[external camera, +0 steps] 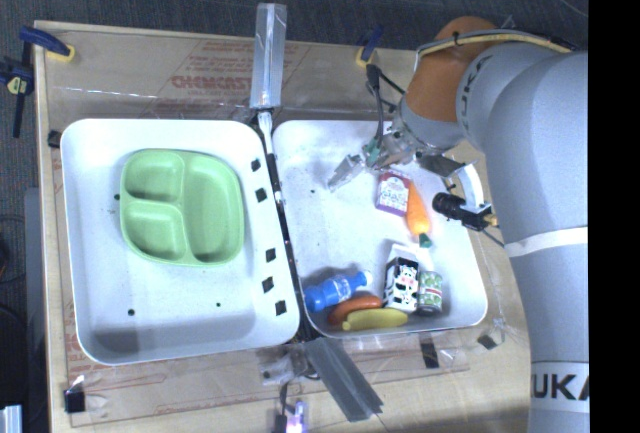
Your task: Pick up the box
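Green three-compartment plastic plate point(183, 206) in left white bin point(90, 321); right white bin point(300, 181) holds pink pouch point(393, 192) beside orange carrot point(417, 210); cow-print carton box point(402, 283), blue bottle point(334, 290), yellow banana point(374, 319) clustered at near edge

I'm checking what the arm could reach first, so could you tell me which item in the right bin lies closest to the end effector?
The pink pouch: it lies just beside the end effector, while the carrot, cow-print box, bottle and banana lie farther off.

gripper point(345, 171) low in right bin point(300, 221), box point(403, 282) near front, green plate point(183, 205) left
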